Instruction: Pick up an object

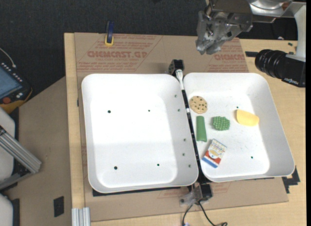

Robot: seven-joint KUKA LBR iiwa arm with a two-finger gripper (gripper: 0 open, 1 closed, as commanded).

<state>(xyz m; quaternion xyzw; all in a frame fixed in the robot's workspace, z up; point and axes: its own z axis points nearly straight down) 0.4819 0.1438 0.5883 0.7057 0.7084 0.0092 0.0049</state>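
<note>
Grey arm raised beyond right bin (272, 98), end effector (210, 45) state unclear

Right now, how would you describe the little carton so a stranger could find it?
Look in the right bin. The carton lies nearest its front edge, below the green stick. It alone is a white box with red and blue print.

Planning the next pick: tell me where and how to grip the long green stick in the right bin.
Grip the long green stick at its middle, descending from above with the fingers closing across its narrow width. It lies flat, running away from the camera, beside the bin's left wall, so lateral clearance looks tight.
</note>
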